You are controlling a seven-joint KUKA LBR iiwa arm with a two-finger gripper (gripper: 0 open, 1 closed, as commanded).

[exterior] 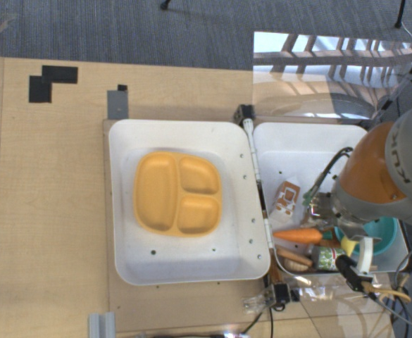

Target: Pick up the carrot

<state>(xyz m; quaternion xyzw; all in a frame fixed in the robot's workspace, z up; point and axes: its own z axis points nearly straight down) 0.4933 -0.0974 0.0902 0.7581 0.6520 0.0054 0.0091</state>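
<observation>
The carrot (pixel 298 236) is orange and lies on its side near the front left of the right bin (pixel 290 153), pointed tip to the left. My gripper (pixel 320 215) hangs just above and to the right of the carrot's thick end, under the arm's orange band (pixel 371 174). The wrist hides whatever lies directly beneath it, and I cannot tell whether the gripper touches the carrot.
A yellow divided plate (pixel 177 192) sits in the left bin (pixel 125 259). Around the carrot lie a small brown-and-white packet (pixel 286 197), a teal bowl (pixel 383 236), a green can (pixel 325 258), a brown sausage-like piece (pixel 294 258) and a yellow item (pixel 348 246).
</observation>
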